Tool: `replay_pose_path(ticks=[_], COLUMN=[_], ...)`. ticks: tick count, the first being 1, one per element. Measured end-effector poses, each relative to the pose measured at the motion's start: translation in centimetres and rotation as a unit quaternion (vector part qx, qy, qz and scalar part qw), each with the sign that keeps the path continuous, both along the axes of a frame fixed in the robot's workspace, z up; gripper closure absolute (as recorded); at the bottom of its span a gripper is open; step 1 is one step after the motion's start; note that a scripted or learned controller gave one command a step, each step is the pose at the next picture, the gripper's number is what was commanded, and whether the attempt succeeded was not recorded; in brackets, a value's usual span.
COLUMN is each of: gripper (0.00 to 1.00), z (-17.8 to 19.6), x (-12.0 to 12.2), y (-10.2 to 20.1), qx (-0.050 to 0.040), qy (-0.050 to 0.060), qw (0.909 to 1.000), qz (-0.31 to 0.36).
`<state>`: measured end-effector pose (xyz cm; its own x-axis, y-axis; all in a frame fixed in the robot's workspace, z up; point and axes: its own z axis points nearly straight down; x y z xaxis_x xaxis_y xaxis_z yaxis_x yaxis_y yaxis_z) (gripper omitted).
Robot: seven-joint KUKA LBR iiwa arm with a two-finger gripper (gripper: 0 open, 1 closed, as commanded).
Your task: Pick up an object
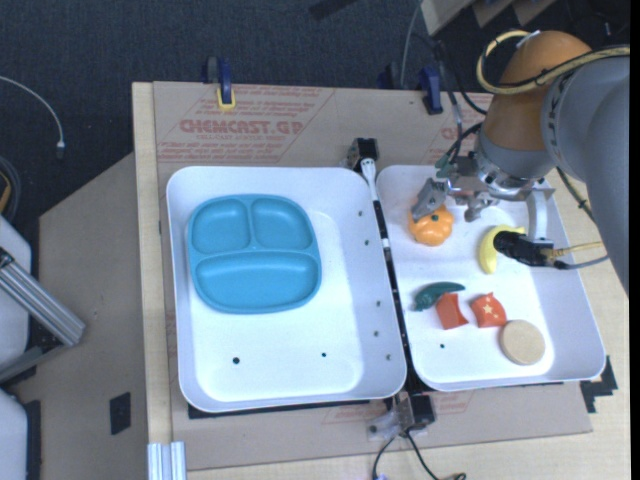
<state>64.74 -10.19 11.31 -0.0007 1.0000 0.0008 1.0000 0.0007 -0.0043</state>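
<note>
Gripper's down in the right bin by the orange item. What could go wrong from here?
1. The gripper sits right over the orange item, close to the bin's left wall; a slightly off grasp may push it against that wall rather than lift it.
2. The yellow item lies close under the wrist; the arm may nudge it while moving.

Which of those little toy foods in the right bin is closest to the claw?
The orange pumpkin-shaped toy, right under the claw. The yellow banana, the red pieces and the tan disc lie farther off.
</note>
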Motion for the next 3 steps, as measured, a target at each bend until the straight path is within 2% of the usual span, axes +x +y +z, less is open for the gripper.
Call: replay_pose_path(ticks=[1, 2, 3], gripper=[0.00, 1.00, 1.00], z=[-3.0, -1.8, 4.5], x=[0.0, 0.0, -0.1], y=[0.1, 0.1, 0.3], qx=[0.0001, -0.0001, -0.0011], qy=[0.000, -0.002, -0.005], qw=[1.0000, 1.0000, 1.0000], qz=[0.000, 0.000, 0.000])
